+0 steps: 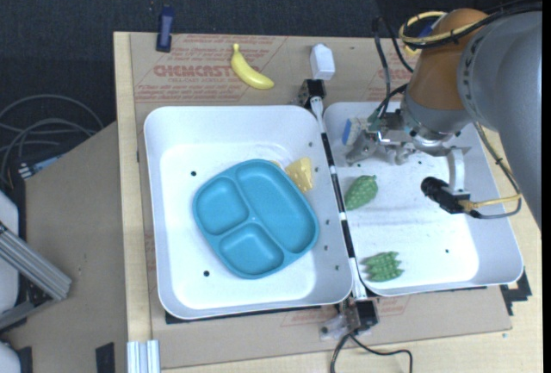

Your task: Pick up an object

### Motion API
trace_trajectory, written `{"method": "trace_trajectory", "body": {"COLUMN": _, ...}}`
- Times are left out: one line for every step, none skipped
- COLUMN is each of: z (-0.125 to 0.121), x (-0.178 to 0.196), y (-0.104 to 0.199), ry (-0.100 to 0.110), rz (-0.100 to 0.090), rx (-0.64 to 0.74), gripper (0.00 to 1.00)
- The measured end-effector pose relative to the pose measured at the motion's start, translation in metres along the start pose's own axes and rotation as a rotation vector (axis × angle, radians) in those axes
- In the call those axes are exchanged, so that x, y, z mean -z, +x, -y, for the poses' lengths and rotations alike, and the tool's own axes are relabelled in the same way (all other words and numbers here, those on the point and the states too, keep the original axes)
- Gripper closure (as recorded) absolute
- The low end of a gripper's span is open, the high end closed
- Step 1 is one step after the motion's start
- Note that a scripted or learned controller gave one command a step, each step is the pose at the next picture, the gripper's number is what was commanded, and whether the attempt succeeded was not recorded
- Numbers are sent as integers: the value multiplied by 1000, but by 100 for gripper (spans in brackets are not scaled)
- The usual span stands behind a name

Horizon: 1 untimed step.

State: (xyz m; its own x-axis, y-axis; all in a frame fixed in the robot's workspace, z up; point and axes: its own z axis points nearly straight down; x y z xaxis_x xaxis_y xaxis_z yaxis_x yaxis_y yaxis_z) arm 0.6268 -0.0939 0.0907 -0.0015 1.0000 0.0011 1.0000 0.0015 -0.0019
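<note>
My claw (383,146) is hovering in the right bin's (491,233) far corner; I cannot tell its state. The green leafy toy (361,191) is lying just beside it, so I am risking closing on nothing.

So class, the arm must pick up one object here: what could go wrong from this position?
1. The claw sits low in the right bin close to its far wall; it may scrape that wall.
2. The nearest green item lies by the divider between the bins, leaving little room for a finger on that side.
3. The other green item is small and low; the claw may close above it.
</note>
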Motion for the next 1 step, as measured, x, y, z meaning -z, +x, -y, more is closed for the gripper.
{"method": "trace_trajectory", "body": {"z": -40, "x": -6, "y": -3, "ry": 0, "rz": 0, "rx": 0, "gripper": 0}}
